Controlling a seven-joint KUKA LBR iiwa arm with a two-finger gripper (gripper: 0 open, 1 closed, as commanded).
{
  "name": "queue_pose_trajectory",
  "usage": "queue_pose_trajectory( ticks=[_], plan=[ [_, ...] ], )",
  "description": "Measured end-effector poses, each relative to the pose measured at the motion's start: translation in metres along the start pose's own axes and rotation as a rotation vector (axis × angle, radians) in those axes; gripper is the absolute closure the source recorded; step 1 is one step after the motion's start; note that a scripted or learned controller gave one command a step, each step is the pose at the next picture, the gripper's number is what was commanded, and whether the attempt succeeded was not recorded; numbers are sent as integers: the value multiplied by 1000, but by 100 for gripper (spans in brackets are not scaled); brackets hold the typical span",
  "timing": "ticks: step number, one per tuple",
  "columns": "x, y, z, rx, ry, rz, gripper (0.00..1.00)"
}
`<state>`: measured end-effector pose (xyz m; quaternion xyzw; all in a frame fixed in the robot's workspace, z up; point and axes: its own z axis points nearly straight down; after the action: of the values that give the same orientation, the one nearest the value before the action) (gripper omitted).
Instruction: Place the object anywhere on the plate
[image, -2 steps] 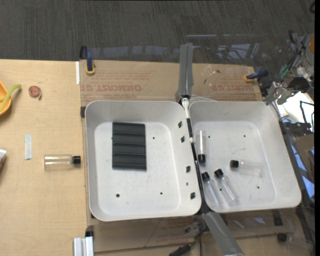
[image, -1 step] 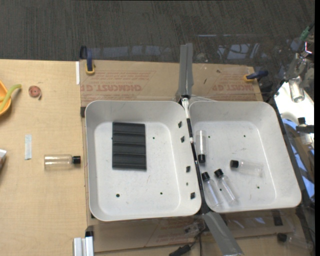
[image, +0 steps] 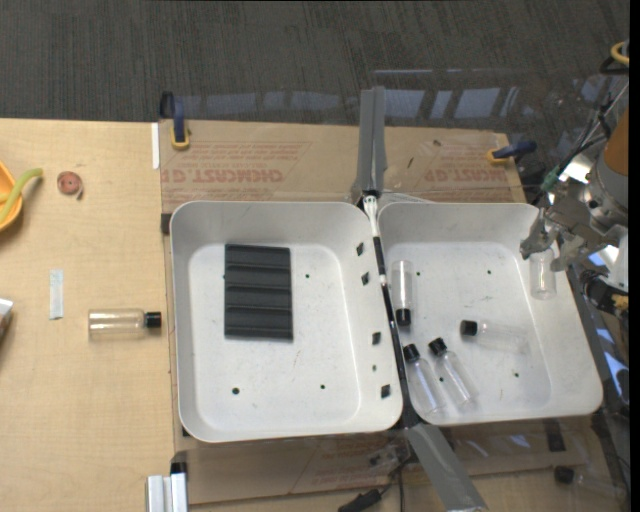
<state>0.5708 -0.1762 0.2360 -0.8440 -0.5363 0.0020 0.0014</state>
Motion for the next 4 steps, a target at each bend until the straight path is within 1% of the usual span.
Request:
queue_pose_trajectory(
  ticks=[1, 2, 3, 4],
  plan=[
    [20, 87, 18, -2, -1, 35, 100],
    [5, 78, -52, -1, 0, 575, 100],
    [48, -42, -22, 0, 0, 292, 100],
    [65, 62, -120, -1, -1, 376, 100]
  ],
)
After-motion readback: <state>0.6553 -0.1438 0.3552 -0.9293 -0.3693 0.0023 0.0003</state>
